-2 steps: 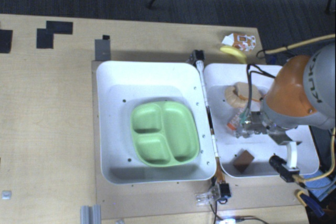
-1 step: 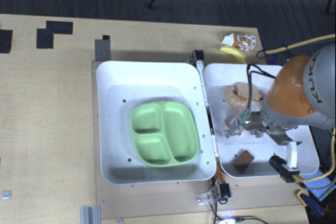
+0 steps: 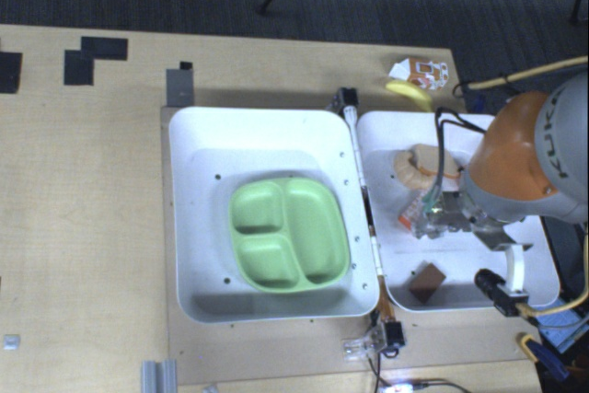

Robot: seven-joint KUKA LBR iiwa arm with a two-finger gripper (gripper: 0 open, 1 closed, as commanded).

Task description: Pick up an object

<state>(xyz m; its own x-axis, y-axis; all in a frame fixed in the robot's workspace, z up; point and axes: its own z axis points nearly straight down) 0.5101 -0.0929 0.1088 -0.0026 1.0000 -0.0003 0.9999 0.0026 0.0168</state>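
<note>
White was the colour of both bins on the wooden bench (image 3: 83, 225). The left bin (image 3: 198, 198) held a light green tray (image 3: 290, 233) with three sections, lying flat in the middle. The right bin (image 3: 386, 198) sat just beside it, with a thin strip between them.

The grey arm (image 3: 552, 152) with its orange band (image 3: 511, 156) reached in from the right and hung over the right bin. The gripper (image 3: 431, 218) pointed down into that bin, close to its middle. I could not tell if its fingers were open or closed, because the arm hid most of them, and I could not tell if they had hold of anything.

A small red and orange thing (image 3: 408, 216) lay right next to the gripper, on its left side. It looked like it was touching the gripper, but I could not be sure. A tan, lumpy thing (image 3: 419, 163) lay further back in the bin, partly under the arm. A little dark brown block (image 3: 427, 281) sat near the front edge of the bin, apart from the gripper.

Behind the right bin, on the bench, lay a yellow thing like a banana (image 3: 405, 90) and a small white and orange packet (image 3: 421, 71).
</note>
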